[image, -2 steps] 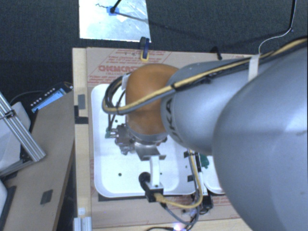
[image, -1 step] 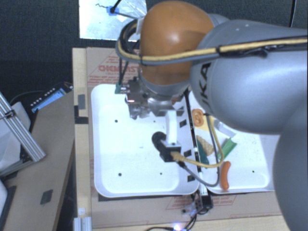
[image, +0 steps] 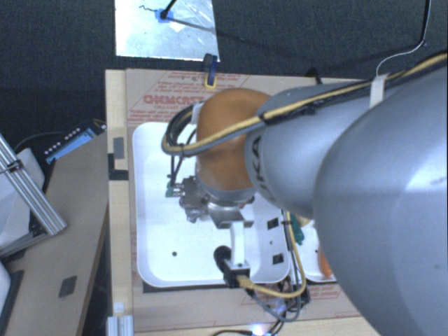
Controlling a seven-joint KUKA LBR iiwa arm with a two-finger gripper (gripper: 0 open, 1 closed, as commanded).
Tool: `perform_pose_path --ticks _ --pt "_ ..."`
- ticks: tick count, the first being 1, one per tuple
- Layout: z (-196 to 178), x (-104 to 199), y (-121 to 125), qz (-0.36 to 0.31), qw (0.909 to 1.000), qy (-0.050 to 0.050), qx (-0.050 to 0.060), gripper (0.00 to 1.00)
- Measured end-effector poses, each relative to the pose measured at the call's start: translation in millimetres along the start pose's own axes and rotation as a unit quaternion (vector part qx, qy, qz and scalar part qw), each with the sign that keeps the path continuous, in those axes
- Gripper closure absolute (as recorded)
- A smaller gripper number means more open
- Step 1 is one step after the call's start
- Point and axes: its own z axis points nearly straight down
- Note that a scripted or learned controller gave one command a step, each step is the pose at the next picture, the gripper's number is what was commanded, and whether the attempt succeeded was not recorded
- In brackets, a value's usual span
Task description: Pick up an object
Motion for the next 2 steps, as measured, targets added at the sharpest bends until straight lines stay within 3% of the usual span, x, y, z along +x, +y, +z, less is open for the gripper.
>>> perform_pose_path --ticks 1,2 --pt "-51 -19 62 0.001 0.9999 0.003 -0.01 1.0" --pt "63 -16 14 -0.001 1.0 0.001 0.001 1.0"
